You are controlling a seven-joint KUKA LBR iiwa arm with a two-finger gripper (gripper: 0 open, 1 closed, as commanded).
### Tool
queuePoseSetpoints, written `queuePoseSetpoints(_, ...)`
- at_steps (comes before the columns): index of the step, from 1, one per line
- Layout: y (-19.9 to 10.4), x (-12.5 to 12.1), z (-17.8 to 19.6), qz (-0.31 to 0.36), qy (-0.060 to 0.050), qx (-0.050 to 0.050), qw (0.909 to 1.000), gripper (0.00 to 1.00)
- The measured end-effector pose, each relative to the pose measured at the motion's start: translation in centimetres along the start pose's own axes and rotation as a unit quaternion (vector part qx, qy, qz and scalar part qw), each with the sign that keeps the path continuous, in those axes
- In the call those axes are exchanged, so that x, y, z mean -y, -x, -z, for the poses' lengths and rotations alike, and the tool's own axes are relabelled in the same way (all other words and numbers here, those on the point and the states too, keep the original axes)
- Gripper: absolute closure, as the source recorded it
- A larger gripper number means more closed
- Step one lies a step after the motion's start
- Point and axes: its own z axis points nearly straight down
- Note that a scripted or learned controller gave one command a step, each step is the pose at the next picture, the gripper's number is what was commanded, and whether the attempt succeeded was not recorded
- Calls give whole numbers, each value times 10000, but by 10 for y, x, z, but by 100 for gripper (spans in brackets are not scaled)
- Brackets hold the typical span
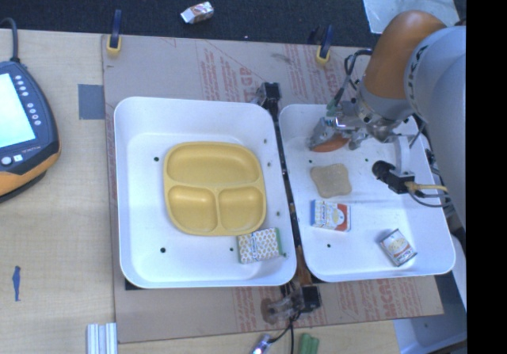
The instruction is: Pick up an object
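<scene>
Gripper (332, 131) half covers orange object (325, 146), shape unclear

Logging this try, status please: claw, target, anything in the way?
Claw low at far end of right-hand white bin. Flat orange-red piece directly beneath it, grasp unconfirmed. Tan square pad nearby, apart.

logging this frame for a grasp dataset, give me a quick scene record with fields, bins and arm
left bin: yellow divided plate; patterned packet by the plate's near right corner
right bin: tan square pad; small carton; small box; orange-red item
arm: wrist end above the orange-red item, far left of right bin
grasp: cannot tell
</scene>
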Motion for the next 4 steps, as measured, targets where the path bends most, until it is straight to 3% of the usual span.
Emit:
queuePoseSetpoints(2,-10,1,0,8,-23,-6,10000,0)
queuePoseSetpoints(4,9,0,0,-2,2,0,10000,0)
